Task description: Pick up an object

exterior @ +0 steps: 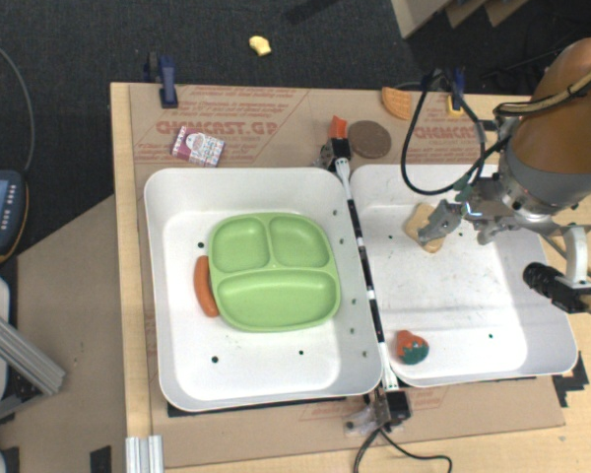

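The arm comes in from the right and its gripper [441, 223] hangs low over the upper left part of the right-hand bin [492, 308]. Directly under and against the grey fingers sits a small tan lump [423, 227], something like a piece of toy bread, pale and rounded. It peeks out on the left and lower side of the fingers, so from where I stand the fingers lie on top of it or just to its right, and I cannot tell whether they straddle it or merely rest beside it. How far apart the fingers are I also cannot tell; the metal and the tan piece blur together at that spot. I would not call it held.

That overlap is what the pick turns on, as I judge it: if the lump sits off to the left of the finger gap, closing would only nudge it toward the bin wall. The piece looks about as wide as long, so no clear long axis to line up with.

Other candidates lie well apart: a small red and teal toy [410, 347] at the near left corner of the same bin, and in the left-hand bin [177, 264] an orange sausage-shaped piece [205, 285] lying lengthwise against the left edge of a green divided plate [273, 272]
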`<state>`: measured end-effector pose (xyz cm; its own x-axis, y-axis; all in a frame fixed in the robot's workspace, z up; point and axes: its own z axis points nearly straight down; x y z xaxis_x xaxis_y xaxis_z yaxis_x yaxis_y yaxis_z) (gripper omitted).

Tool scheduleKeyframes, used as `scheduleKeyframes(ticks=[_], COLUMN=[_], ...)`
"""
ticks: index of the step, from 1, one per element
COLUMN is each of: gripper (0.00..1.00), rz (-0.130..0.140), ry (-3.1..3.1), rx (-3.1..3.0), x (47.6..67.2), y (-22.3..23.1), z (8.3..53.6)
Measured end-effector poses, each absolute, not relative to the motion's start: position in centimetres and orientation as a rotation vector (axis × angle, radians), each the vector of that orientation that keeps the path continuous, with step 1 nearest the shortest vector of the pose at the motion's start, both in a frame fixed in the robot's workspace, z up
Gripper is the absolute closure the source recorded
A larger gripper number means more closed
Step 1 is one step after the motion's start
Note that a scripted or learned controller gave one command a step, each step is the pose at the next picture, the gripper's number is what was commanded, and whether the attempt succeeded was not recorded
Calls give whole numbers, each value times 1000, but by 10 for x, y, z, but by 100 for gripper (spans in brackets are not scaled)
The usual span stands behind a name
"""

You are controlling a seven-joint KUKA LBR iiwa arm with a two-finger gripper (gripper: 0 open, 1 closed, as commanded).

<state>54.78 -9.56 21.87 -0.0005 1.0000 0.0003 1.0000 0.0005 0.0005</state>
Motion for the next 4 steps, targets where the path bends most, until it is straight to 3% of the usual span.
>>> scheduleKeyframes(ticks=[1,2,3,4], gripper=[0,0,100,100], rz=[3,1,10,2], ry=[2220,2219,2215,2207], rx=[2216,2218,2213,2221], x=[642,638,641,607], y=[-126,-131,-131,-204], z=[179,81,100,190])
